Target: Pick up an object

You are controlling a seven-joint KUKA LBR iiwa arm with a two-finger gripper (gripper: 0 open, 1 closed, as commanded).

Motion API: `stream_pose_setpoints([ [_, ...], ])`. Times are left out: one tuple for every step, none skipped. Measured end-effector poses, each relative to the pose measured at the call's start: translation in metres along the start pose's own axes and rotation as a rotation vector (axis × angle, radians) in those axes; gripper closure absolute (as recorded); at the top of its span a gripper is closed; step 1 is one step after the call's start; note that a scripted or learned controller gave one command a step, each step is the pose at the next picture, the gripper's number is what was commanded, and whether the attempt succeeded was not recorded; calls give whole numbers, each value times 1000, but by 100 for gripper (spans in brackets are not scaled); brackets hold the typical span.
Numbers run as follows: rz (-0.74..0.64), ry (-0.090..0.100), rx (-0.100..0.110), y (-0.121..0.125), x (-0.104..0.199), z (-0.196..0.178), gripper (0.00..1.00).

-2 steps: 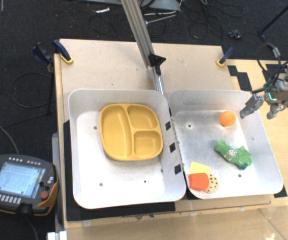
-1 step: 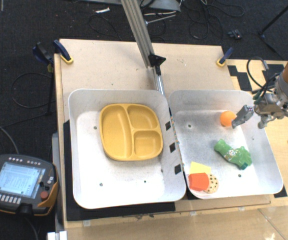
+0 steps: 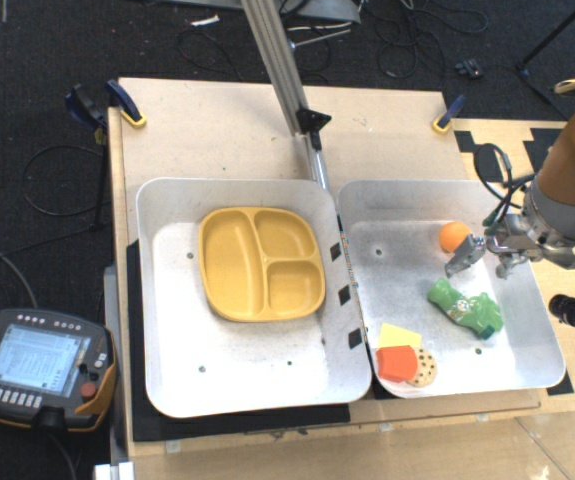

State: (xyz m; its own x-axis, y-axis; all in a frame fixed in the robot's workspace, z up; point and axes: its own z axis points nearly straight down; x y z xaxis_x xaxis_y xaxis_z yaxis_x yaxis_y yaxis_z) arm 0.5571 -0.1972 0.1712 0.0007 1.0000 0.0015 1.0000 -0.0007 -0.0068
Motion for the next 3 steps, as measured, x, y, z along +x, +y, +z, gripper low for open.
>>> stream_pose_setpoints([
  [0, 0, 0, -9, 1, 60, 0],
  [-1, -2, -8, -7, 0, 46, 100],
  [-3, -5, -14, -1, -3, -16, 100],
])
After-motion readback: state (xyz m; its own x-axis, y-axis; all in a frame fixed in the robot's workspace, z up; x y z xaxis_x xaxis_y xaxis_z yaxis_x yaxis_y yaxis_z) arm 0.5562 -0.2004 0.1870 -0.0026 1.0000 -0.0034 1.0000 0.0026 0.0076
